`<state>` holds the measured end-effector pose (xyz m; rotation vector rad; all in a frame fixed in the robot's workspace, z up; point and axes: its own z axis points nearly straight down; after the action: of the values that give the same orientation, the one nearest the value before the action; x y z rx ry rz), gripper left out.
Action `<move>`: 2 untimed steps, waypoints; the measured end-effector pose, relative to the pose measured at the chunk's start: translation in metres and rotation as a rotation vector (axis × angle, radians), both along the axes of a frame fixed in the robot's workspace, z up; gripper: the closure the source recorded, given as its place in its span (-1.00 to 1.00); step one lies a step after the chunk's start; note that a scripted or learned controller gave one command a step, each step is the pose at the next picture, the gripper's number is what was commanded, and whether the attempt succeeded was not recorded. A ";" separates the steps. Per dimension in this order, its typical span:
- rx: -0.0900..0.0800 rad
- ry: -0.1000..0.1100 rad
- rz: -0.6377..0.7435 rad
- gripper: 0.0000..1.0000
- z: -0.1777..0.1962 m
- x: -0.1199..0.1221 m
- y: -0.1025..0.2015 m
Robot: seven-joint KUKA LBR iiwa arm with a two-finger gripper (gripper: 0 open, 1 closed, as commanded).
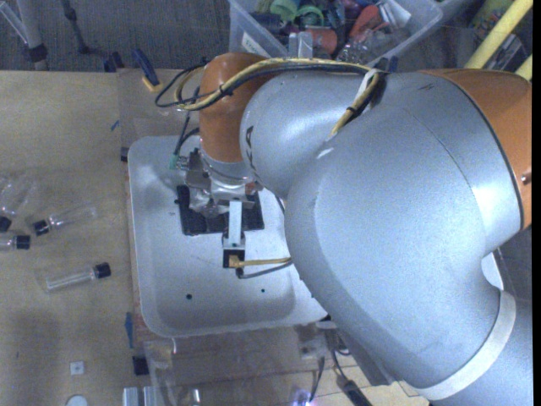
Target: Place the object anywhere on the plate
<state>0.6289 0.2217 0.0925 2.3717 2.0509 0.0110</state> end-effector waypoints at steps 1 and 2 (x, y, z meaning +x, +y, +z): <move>-0.002 -0.011 0.325 1.00 0.002 -0.037 0.000; -0.005 -0.010 0.945 1.00 0.001 0.015 -0.004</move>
<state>0.6443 0.2176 0.0938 1.1757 2.9003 0.0202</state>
